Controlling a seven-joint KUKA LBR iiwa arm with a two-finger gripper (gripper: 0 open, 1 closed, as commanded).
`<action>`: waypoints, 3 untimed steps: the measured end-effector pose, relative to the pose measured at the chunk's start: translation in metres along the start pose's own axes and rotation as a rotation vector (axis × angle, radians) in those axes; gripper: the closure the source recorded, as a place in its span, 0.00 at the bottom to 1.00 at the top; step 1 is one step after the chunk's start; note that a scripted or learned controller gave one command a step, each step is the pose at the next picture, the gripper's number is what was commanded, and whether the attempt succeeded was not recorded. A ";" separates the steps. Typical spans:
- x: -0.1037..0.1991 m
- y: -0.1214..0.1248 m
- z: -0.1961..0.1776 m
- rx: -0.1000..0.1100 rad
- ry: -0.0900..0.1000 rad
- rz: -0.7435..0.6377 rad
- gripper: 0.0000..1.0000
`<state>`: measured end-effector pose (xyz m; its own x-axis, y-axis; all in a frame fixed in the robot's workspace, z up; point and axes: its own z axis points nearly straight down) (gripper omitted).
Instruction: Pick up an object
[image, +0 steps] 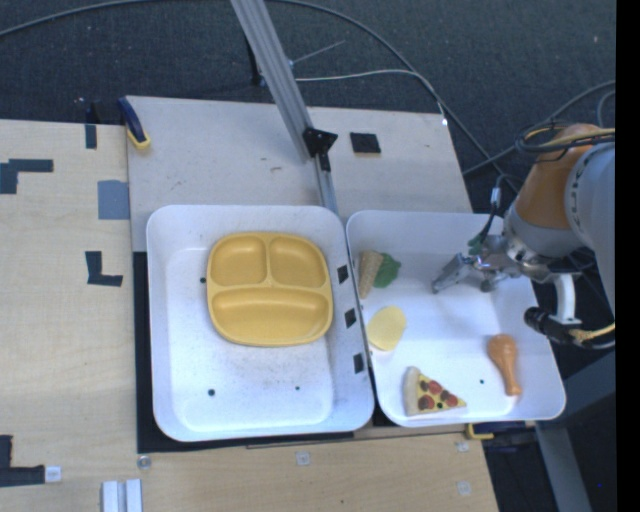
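The right bin (520, 240) holds several toy foods. A green and tan piece (375, 268) lies by its left wall. Below it sits a pale yellow round piece (386, 327). A pizza slice (430, 392) rests near the front edge, and an orange drumstick (505, 361) lies at the right. My gripper (446, 274) hangs over the bare middle of this bin, pointing left, open with nothing between its fingers. It stands apart from every piece, with the green and tan piece nearest, to its left.
A yellow divided plate (269, 287) lies in the left bin (175, 330). A slanted metal bar (285, 85) runs down to the bins' back edge. Cables (400, 75) lie on the dark floor behind, and the arm's wrist (555, 200) looms over the right bin's right side.
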<state>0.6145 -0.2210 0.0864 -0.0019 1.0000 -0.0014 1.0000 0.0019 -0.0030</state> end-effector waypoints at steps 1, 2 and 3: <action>0.000 0.001 -0.013 -0.001 0.000 -0.001 1.00; 0.006 0.010 -0.071 -0.007 0.000 0.000 1.00; 0.011 0.004 -0.119 -0.007 0.000 0.000 1.00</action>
<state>0.6186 -0.2095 0.2051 -0.0018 1.0000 -0.0010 1.0000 0.0018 0.0036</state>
